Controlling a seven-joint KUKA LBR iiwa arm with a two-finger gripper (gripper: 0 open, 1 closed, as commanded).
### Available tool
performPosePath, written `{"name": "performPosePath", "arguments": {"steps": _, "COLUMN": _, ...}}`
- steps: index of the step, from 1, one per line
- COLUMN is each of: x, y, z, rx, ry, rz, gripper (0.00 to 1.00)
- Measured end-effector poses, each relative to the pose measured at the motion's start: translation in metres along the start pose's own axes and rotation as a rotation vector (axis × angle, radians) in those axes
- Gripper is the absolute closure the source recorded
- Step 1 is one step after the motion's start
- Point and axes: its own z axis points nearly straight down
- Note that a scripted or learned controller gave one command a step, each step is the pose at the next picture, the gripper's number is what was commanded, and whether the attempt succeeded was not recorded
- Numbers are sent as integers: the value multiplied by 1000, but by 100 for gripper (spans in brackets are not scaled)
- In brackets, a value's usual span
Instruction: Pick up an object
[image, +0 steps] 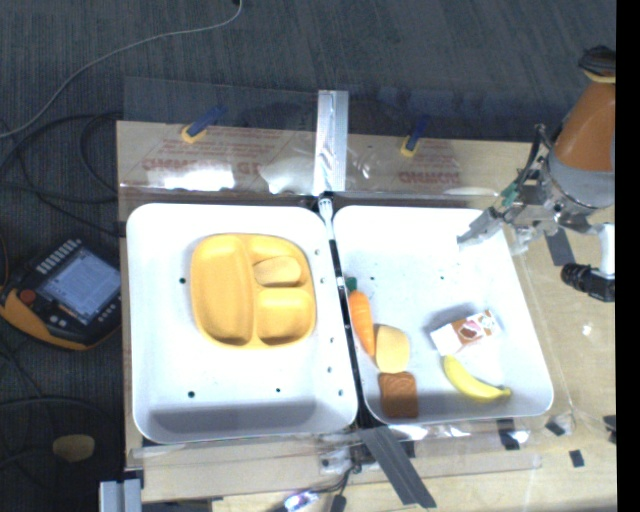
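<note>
Camera view shows us the jaws over the right bin's (520, 300) far corner, their state unclear, well apart from the banana (474, 381).

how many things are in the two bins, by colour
yellow/orange moulded divided tray in the left white bin: 1
orange carrot: 1
yellow banana: 1
pale yellow rounded block: 1
brown block: 1
white and red small carton: 1
total: 6
</note>
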Motion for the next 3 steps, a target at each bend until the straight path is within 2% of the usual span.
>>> {"name": "performPosePath", "arguments": {"steps": 1, "x": -1, "y": -65, "z": 80, "rx": 3, "ry": 5, "rz": -82, "gripper": 0}}
{"name": "performPosePath", "arguments": {"steps": 2, "x": 26, "y": -136, "z": 77, "rx": 0, "ry": -1, "rz": -88, "gripper": 0}}
{"name": "performPosePath", "arguments": {"steps": 3, "x": 0, "y": -132, "z": 100, "rx": -6, "ry": 4, "rz": -311, "gripper": 0}}
